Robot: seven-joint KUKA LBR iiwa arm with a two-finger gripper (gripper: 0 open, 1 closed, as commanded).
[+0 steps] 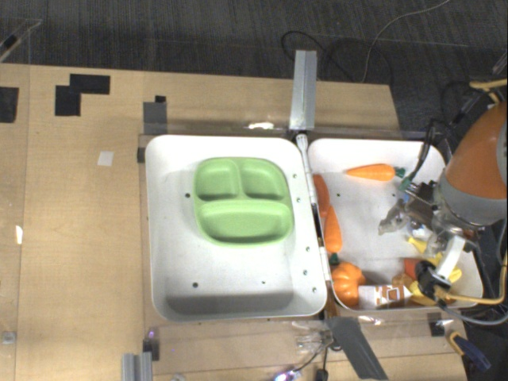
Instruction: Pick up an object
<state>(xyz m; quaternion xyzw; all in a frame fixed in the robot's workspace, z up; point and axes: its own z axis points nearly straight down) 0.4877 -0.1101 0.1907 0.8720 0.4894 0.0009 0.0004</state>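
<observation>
The gripper [394, 222] is seen poised low over the right bin [361, 248], its grip state impossible to tell, while a carrot [370, 171] is left lying near the bin's far wall.

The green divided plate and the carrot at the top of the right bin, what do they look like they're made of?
The green divided plate looks like moulded plastic with a matte finish: even colour, soft rounded compartment edges, barely any glare. The carrot is probably a plastic or rubber toy, judging by its smooth, uniformly bright orange skin, though the view is too coarse to be sure.
</observation>
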